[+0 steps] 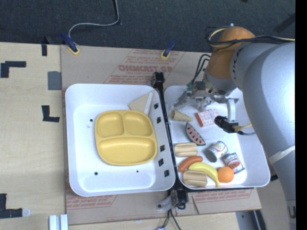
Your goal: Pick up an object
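My two-finger gripper (184, 101) sits low over the far-left part of the right white bin (254, 150); my fingers stand spread apart, with nothing between them. Just near of the fingertips lies a pale wedge of toy cheese (181, 115), close but apart from them. Right of it, a small red-and-white packet (206, 117). Nearer in the bin: a watermelon slice with red flesh and dark rind (195, 133), a tan hot-dog bun (185, 150), an orange-red sausage (190, 163), a yellow banana (207, 171), a second tan bun (194, 178) touching the banana, an orange ball-shaped fruit (225, 174), a small silver tin (217, 150) lying tilted, and a red-labelled can (233, 162) on its side. The left white bin (79, 143) holds a yellow three-compartment plate (126, 137) at its middle, and a beige triangular wedge (142, 102) rests against the far-right corner, just beyond the plate.
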Robot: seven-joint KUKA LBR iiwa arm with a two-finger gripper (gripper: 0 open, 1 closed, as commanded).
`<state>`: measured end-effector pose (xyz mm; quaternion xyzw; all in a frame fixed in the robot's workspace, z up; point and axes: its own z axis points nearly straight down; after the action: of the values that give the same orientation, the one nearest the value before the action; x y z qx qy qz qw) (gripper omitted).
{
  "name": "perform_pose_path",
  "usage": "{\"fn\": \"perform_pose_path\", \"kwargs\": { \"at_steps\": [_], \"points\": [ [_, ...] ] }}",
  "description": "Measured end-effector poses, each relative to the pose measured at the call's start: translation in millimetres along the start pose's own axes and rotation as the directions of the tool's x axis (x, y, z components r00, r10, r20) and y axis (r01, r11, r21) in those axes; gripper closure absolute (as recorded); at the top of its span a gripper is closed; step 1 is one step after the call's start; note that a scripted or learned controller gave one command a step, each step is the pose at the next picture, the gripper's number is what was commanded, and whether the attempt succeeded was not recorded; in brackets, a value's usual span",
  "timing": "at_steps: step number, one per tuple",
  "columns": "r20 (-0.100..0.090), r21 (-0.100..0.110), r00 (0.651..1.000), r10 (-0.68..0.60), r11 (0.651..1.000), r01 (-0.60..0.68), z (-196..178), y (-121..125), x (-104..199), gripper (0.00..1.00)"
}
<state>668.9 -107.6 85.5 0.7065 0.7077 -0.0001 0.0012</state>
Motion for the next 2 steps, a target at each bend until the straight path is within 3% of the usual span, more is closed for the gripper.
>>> {"fn": "perform_pose_path", "kwargs": {
  "at_steps": [2],
  "points": [
    [0.001,0.000,1.000,0.001,1.000,-0.001,0.3,-0.3,13.0,0.00]
  ]
}}
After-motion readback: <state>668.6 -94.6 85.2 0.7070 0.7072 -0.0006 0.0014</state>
